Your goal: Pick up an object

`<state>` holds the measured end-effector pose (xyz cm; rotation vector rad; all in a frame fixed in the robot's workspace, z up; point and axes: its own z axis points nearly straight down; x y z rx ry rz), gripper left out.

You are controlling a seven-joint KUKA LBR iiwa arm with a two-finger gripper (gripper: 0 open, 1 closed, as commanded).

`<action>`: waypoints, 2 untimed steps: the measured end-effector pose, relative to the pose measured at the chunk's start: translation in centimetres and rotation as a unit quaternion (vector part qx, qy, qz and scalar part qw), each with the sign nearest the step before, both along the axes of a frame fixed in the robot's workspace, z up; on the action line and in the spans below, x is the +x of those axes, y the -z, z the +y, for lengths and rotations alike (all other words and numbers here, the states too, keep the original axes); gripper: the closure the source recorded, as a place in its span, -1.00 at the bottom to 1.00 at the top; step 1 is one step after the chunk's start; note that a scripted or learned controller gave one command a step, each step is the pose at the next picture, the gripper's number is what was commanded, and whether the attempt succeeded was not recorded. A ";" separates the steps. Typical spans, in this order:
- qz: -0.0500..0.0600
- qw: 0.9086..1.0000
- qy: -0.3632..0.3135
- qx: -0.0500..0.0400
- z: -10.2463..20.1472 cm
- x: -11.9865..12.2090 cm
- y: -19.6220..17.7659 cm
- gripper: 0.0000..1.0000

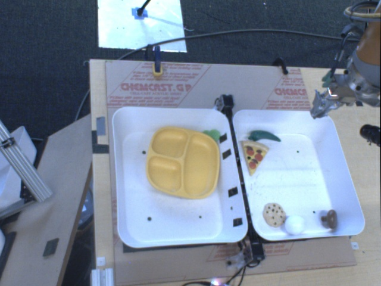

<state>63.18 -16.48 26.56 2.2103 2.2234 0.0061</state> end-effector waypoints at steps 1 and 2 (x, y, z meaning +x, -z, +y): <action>0.004 1.000 -0.001 0.002 4.8 -2.9 1.2 1.00; 0.004 1.000 -0.001 0.002 10.1 -4.9 2.8 1.00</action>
